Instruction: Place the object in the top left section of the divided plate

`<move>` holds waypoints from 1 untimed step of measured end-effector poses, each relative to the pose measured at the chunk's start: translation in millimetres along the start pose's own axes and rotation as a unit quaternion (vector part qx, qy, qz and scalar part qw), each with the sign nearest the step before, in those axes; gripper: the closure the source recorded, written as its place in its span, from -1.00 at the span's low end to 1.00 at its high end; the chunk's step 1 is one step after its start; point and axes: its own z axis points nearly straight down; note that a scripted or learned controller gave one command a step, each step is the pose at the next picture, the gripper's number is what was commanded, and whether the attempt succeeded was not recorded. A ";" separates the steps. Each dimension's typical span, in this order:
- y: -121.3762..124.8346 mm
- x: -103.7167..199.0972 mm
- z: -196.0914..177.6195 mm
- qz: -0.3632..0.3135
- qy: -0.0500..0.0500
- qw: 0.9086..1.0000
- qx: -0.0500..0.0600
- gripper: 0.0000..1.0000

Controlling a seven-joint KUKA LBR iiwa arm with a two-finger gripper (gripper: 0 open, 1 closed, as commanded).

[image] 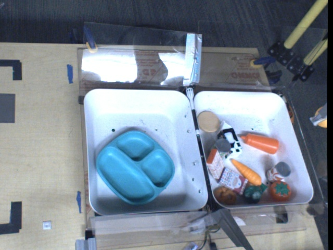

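We see the blue divided plate (135, 165) lying in the left bin (104, 108), left of the frame's centre, with all three of its sections bare, so we judge the task hardly begun: nothing has been carried over, and picking and placing both remain. The plate sits turned at a slant, its large section toward the lower left and its two smaller sections toward the upper right. Which object is meant we cannot tell; the candidates lie in the right bin (260, 105), among them an orange carrot (246, 171) whose long axis runs from upper left to lower right, a larger orange piece (260, 142) lying nearly level, a tomato (281, 190) and a tan round disc (208, 122).
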 end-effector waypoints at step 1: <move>25.1 -8.4 -76.5 -0.039 -0.001 0.999 -0.001 1.00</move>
